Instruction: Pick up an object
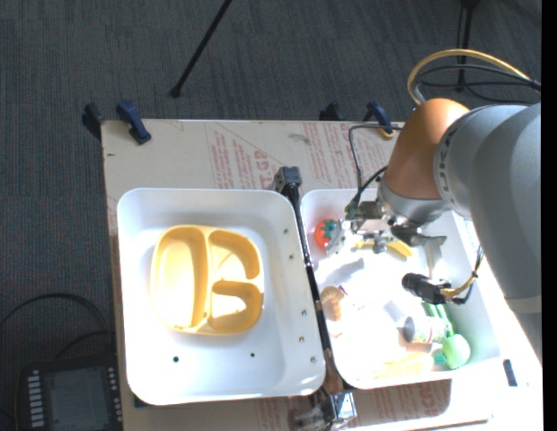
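Nearby, small red-and-green toy point(327, 233), strawberry-like.

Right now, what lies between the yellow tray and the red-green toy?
In the camera view, the black divider bar where the two bins meet lies between the yellow tray and the red-green toy.

We're in a robot lab: clamped board bench point(216, 151), grey carpet, tripod legs point(207, 39) at 12 o'clock, teach pendant point(67, 398) at 7
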Available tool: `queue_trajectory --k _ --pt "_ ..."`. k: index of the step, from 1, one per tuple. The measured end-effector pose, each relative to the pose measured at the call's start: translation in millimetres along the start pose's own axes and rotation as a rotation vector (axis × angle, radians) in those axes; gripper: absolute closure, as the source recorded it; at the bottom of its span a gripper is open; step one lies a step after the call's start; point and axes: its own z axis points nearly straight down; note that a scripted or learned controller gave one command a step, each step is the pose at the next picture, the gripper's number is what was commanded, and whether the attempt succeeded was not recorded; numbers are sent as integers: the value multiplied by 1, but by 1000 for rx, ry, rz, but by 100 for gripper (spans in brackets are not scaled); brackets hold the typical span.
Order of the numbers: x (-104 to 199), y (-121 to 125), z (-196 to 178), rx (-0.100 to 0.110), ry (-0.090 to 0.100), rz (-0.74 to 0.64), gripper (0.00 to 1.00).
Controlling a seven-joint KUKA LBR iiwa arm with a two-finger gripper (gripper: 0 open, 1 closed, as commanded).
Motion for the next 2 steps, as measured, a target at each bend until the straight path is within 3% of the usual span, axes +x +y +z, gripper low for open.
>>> queue_trajectory --k 1,2 --pt "-2 21 10 -2 -1 1 0" --pt "-61 4 9 -1 -1 5 0"
